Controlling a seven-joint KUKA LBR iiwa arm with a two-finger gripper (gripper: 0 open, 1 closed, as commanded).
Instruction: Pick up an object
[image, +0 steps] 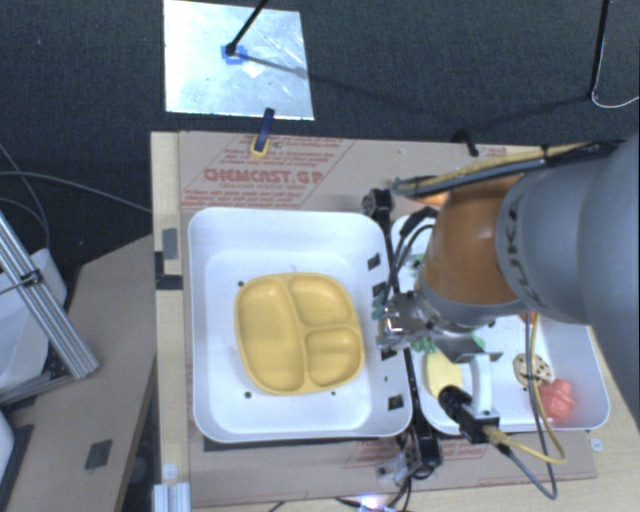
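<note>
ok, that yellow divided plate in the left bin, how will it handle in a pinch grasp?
The yellow plate looks like moulded plastic: probably stiff and light. Its glossy surface may be slippery. It lies flat, so likely only its low rim is graspable.

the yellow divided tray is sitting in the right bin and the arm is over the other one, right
Not quite. The camera view shows the yellow divided tray lying in the left bin, not the right. The arm is over the other one, the right bin.
</note>
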